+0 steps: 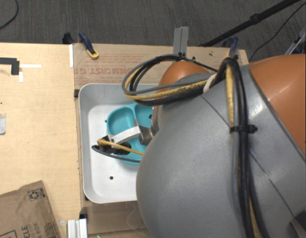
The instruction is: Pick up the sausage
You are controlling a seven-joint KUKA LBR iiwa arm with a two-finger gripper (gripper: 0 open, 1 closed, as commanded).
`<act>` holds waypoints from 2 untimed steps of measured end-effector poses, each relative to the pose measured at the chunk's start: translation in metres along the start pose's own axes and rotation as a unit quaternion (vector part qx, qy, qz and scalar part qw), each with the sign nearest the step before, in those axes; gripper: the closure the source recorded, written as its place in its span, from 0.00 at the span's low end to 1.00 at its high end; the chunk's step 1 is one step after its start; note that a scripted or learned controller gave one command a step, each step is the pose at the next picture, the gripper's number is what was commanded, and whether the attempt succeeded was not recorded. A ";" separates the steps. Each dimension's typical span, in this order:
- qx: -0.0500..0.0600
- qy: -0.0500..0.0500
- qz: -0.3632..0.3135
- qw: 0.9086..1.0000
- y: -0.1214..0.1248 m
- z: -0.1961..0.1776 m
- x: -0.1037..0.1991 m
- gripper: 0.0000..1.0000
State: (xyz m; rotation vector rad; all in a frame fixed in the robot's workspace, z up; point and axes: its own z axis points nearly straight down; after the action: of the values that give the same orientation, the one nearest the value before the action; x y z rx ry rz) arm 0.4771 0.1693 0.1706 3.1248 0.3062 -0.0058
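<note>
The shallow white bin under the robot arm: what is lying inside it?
A turquoise plastic dish with two compartments lies inside the shallow white bin. The grey robot arm covers the bin's right part and the dish's right edge; anything beneath it is hidden.

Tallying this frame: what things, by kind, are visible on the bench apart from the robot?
White bin: 1
Turquoise two-compartment dish, lying in the bin: 1
Printed brown cardboard piece, on the bench beside the bin: 1
Total: 3
The arm covers the bin's right part, so this counts only what is visible.
</note>
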 end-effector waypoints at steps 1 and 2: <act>0.001 0.001 -0.008 1.000 0.063 0.079 0.017 0.00; -0.003 0.001 -0.099 0.995 -0.002 0.079 0.048 0.00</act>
State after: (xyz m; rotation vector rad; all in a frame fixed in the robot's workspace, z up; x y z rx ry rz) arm 0.5236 0.1804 0.0916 3.0748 0.6117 -0.0031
